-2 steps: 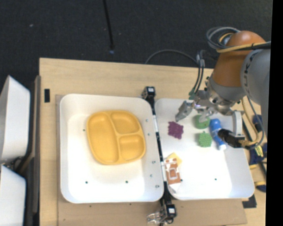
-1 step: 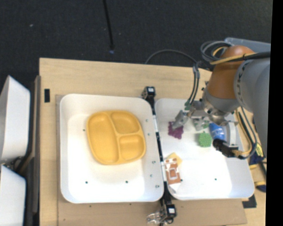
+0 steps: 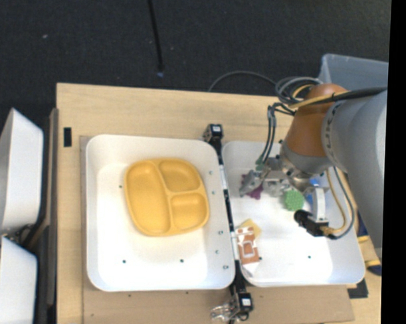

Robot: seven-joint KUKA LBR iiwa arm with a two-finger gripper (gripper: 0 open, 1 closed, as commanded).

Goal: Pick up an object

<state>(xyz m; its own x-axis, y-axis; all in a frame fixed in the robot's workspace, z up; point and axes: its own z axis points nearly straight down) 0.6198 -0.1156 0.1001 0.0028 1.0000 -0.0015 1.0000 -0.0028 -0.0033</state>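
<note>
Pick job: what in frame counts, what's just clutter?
Job: hand; small purple piece and green round piece beside it, in right white bin.
Lying about: yellow divided plastic plate in left white bin; orange-and-white piece.

In the right bin [image 3: 286, 260] are a purple piece [image 3: 254, 192], a green lump [image 3: 293, 200] and a tan-orange block [image 3: 248, 240].
</note>
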